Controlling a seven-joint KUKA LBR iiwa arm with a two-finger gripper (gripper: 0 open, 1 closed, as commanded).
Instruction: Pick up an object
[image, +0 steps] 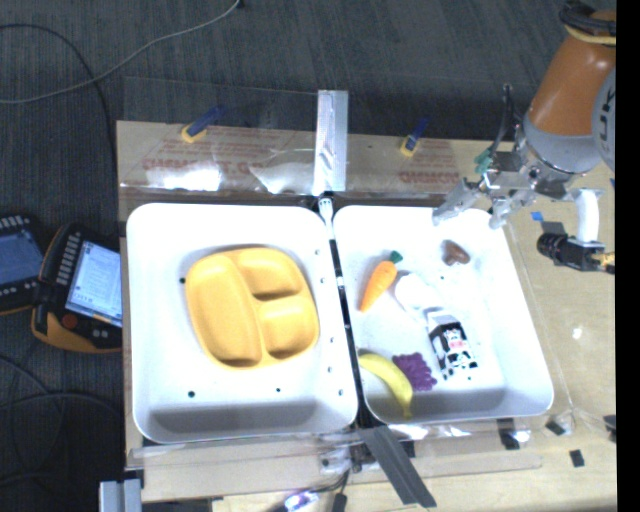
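Two white bins were seen side by side on the worktop (560, 330). The left bin (160, 380) carried one yellow divided tray (252, 304). The right bin (520, 370) carried six small things, one of each: a carrot (377, 283) at its left side, a white lump (411, 292) just right of it, a brown piece (456, 253) toward the far side, a black-and-white toy (452, 345) near the middle, a banana (388, 378) at the near left corner, and a purple bunch of grapes (415, 371) touching the banana's right.

One arm (570, 90) was seen at the far right, with its gripper (478, 203) over the right bin's far rim. The fingers were spread apart, and nothing was seen between them.

The brown piece, lying closest to the gripper, was judged the likeliest pick. All six things were judged light toys, probably hard plastic or foam, hence somewhat slippery but not fragile. The carrot would best be taken across its thick middle; the banana across its curved body; the small brown piece across its narrow width.
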